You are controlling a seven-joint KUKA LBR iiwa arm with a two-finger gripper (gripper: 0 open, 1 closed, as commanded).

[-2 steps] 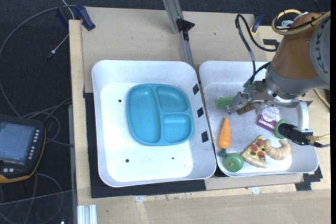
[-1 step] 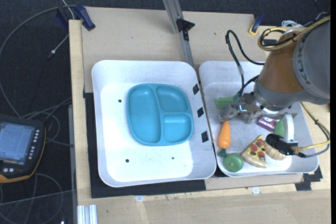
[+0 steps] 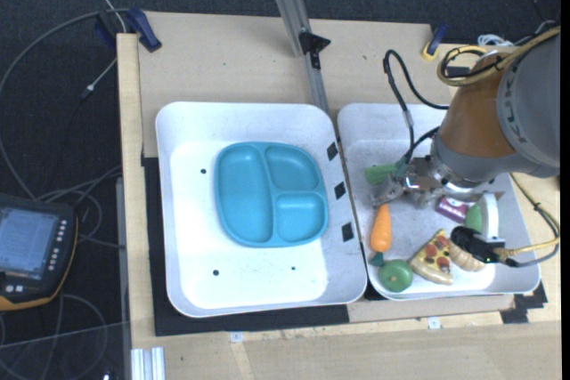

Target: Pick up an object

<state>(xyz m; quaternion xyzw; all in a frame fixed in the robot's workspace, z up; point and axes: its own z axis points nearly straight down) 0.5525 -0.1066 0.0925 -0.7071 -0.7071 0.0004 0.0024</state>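
- The task's thing could be any toy in the right bin; the nearest candidate we see is the small orange plastic carrot with a green stub (image 3: 381,230), lying on the bin floor just below and to the left of the gripper (image 3: 408,183).
- We judge the pick as not yet done: the carrot rests on the floor and nothing visibly hangs from the tool (the wrist covers much of the spot beneath it).
- Whether the jaws are spread or closed we cannot tell, since the grey and orange arm (image 3: 485,125) hides them.
- A green piece (image 3: 381,173) sits right at the gripper's left side, touching or almost touching; we cannot say it is held.
- Further out lie a round green plastic ball (image 3: 397,276), a pizza-slice toy with red dots (image 3: 435,256), and a purple and white item (image 3: 452,209) close under the wrist.
- All these lie in the shallow white right bin (image 3: 356,125); the white left bin (image 3: 174,191) carries a sky-blue divided plastic plate (image 3: 267,191), well apart from the gripper.
- What is left, in our view: close on one toy and lift it.
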